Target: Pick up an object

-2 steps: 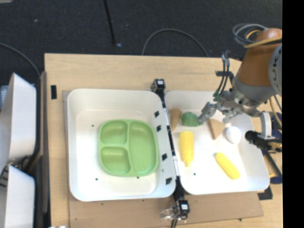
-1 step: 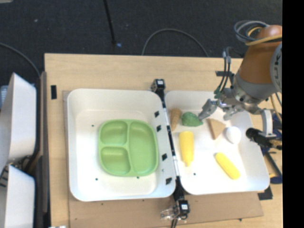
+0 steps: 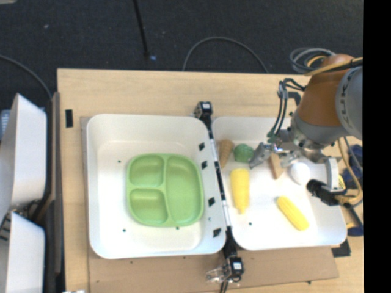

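Note:
My gripper (image 3: 267, 163) hangs low over the back of the right bin (image 3: 317, 237), its two fingers spread apart with nothing between them, so it is open. A green ball (image 3: 242, 152) lies just left of the fingertips, and beside that a tan cone (image 3: 225, 151) leans against the bin's left wall. A white egg (image 3: 299, 173) rests just right of the gripper. Nearer the front lie a yellow corn cob (image 3: 239, 188) and a second, smaller yellow cob (image 3: 292, 213).
The left bin (image 3: 101, 224) holds a green divided plate (image 3: 165, 190). A divider with black clips (image 3: 215, 182) runs between the two bins. The arm's orange and grey wrist (image 3: 327, 105) stands above the right bin's back right corner.

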You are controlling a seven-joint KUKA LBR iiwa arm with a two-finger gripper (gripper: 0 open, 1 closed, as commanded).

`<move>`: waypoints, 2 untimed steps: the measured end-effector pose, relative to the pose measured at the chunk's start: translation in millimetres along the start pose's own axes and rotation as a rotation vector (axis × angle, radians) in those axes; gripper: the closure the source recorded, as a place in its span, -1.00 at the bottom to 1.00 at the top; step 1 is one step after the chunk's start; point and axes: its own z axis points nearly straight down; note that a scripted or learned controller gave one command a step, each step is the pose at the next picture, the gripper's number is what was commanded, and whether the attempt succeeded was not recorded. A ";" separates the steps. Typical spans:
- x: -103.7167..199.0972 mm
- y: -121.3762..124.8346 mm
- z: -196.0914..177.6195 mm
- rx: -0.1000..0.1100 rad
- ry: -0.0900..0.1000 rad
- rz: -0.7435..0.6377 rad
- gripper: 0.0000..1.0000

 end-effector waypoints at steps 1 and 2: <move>1.1 -4.6 43.3 0.000 0.000 0.002 -1.00; -0.1 -4.5 66.0 -0.001 0.000 0.004 -1.00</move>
